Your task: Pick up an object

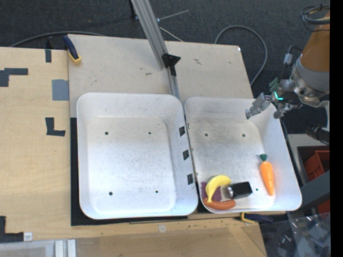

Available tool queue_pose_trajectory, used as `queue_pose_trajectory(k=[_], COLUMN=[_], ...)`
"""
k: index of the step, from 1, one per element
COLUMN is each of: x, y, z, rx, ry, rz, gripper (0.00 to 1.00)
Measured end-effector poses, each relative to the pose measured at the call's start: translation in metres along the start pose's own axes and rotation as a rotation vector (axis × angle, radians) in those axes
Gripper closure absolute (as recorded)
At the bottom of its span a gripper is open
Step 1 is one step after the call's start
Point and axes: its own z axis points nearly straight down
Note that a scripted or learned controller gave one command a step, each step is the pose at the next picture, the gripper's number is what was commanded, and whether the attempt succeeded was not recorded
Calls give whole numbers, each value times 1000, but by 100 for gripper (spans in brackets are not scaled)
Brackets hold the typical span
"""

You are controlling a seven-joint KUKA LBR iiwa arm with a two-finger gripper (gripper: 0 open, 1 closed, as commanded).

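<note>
The right bin (225,143) holds an orange toy carrot (267,176) near its right wall. In its front corner lie a yellow banana (216,184), a black block (240,189) and a red sausage-shaped piece (220,203), all close together. My gripper (266,106) hangs above the bin's far right corner, well behind the carrot. Its two fingers stand spread, with nothing between them.
The left bin (128,154) lies beside the right one. A slanted metal rail (153,31) crosses the bench behind the bins. A blue and yellow clamp (72,50) sits at the bench's far left. Cables trail behind the right bin.
</note>
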Motion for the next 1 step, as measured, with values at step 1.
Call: queue_pose_trajectory(k=[1], x=[0], y=[1], z=[-3], rx=[-5], ry=[-2], rz=[-1], gripper=[0])
